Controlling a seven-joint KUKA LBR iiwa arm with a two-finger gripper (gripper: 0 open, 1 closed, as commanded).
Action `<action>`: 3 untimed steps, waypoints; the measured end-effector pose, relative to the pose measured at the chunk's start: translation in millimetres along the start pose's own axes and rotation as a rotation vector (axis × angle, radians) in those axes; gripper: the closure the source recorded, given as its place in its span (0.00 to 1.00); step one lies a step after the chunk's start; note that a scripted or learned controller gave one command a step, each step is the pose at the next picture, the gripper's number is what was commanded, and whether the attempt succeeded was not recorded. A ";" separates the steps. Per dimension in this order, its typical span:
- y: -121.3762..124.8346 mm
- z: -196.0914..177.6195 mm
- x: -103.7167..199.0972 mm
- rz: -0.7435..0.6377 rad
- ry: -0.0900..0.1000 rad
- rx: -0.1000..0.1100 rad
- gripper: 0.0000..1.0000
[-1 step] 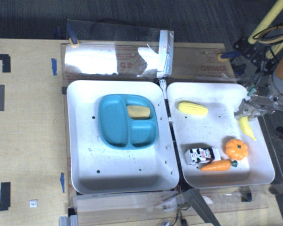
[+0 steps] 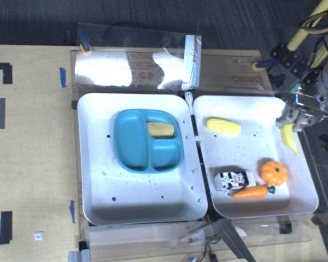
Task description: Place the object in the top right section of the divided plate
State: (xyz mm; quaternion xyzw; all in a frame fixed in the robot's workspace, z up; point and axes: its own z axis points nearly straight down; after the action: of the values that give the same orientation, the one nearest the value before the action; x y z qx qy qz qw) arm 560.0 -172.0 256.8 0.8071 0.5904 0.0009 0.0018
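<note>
A blue divided plate (image 2: 135, 141) lies in the left white bin (image 2: 98, 190). A tan, loaf-shaped object (image 2: 160, 129) rests in the plate's top right section. My gripper (image 2: 294, 117) is at the right bin's upper right corner, far from the plate. A yellow banana (image 2: 290, 139) sits directly beneath it on the bin's right side. I cannot make out whether the gripper touches the banana.
The right bin (image 2: 251, 146) holds a yellow corn-like piece (image 2: 223, 126), an orange pumpkin (image 2: 274, 172), a carrot (image 2: 251, 192) and a small cow-patterned carton (image 2: 231, 180). A clear panel (image 2: 136, 64) stands behind the left bin. Cables and yellow tubing (image 2: 311, 15) hang at the upper right.
</note>
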 end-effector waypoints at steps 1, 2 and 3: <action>24.8 -123.1 -11.1 -0.241 0.000 -0.003 1.00; 7.2 -178.3 12.6 -0.009 0.000 -0.001 1.00; 53.6 -177.0 -19.3 -0.053 -0.002 0.003 1.00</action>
State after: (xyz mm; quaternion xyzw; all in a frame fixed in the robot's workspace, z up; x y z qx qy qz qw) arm 604.6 -206.4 434.0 0.7913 0.6114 -0.0009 0.0010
